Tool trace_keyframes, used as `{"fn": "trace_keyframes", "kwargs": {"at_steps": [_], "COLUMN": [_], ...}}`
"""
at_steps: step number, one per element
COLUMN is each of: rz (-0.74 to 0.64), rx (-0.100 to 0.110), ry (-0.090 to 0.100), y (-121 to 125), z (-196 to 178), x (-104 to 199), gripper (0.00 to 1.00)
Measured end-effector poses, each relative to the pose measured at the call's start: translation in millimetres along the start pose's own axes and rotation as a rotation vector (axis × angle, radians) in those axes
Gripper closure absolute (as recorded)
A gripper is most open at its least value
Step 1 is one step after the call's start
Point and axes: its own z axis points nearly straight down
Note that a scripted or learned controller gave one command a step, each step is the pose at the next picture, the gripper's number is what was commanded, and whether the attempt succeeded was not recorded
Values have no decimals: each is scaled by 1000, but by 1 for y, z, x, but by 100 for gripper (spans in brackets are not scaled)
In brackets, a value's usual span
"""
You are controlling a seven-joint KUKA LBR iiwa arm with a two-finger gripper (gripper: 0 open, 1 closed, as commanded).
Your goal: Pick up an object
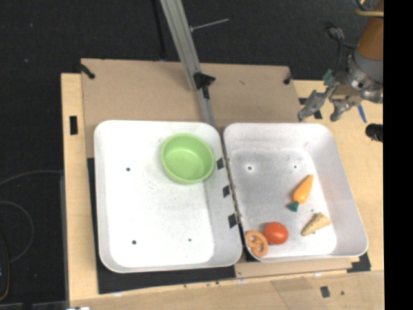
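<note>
In the right bin (322, 141) lie an orange carrot (302, 189), a red tomato (276, 232), a tan wedge-shaped piece (315, 224) and an orange round slice (257, 243) at the front left corner. A green bowl (187, 158) sits in the left bin (129, 199), near its back right. My gripper (324, 108) hangs above the back right corner of the right bin, well away from the objects. Its two fingers are spread apart with nothing between them.
A grey metal pole (184, 41) slants up from the back of the bench between the bins. Black clips (230, 189) line the seam between the bins. A brown board (258, 89) lies behind both bins.
</note>
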Motion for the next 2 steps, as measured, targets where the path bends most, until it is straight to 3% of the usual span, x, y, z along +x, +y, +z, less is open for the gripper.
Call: {"fn": "trace_keyframes", "kwargs": {"at_steps": [1,2], "rz": [-2,4], "rx": [1,3], "ry": [-1,0], "y": [0,1], "z": [0,44], "x": [0,-8], "gripper": [0,0]}}
